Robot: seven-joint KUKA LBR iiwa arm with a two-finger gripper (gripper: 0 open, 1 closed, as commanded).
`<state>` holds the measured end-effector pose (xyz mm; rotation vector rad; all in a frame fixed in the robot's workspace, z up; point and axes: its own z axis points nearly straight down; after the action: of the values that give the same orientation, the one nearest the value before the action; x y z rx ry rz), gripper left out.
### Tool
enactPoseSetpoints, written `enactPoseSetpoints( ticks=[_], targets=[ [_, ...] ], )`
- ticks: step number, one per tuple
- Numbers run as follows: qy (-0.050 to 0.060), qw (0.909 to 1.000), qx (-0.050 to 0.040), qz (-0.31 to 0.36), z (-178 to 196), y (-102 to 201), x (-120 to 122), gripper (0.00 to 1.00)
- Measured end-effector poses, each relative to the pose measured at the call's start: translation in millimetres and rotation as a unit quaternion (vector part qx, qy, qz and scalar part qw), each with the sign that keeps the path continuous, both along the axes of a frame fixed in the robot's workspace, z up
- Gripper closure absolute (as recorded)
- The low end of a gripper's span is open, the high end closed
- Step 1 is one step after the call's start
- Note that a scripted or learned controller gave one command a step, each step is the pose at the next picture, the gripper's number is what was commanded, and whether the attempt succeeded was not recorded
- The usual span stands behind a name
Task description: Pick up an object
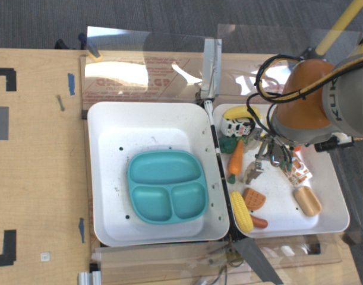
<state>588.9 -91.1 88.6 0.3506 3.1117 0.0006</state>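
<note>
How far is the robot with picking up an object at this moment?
Done: the gripper is low inside the right bin, between the carrot and a packet. In hand: nothing shows between its fingers. Left: grasp something and lift it; the corn, bread roll and banana lie on the bin floor. The teal tray sits in the left bin.

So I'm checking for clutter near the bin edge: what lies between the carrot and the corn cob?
In the camera view, bare white bin floor separates the carrot from the corn cob; the waffle-like piece sits just right of that line.
</note>
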Motion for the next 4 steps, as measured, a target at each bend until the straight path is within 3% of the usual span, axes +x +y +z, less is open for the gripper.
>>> enactPoseSetpoints(
  ticks=[1,2,3,4],
  targets=[
    [0.000,0.9993,0.0010,-0.036,-0.1,-3.0,5.5,0.00],
    [-0.005,0.9994,0.0000,-0.035,11.5,-2.4,9.5,1.00],
    [0.005,0.9912,0.0019,-0.133,95.5,79.9,-86.0,1.00],
    [0.003,0.9697,0.0014,-0.244,122.0,59.9,-97.5,1.00]
  ],
)
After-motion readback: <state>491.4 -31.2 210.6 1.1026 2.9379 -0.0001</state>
